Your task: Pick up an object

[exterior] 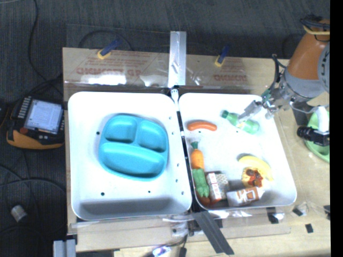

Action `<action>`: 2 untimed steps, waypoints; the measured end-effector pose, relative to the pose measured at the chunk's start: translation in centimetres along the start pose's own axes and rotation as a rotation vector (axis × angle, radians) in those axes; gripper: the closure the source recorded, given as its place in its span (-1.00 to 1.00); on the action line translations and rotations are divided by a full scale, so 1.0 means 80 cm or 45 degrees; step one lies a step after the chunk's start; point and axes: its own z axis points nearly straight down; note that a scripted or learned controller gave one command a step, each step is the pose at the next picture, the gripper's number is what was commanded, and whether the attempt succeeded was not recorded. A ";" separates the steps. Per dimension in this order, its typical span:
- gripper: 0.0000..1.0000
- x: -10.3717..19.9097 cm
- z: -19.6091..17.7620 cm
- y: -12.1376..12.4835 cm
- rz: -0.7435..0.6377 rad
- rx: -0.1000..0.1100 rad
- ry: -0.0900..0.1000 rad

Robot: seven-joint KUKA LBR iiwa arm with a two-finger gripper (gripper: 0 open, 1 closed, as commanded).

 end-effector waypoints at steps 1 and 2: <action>-1.00 -0.004 0.093 0.021 -0.012 -0.011 0.008; 1.00 -0.006 0.084 0.019 -0.011 -0.003 0.002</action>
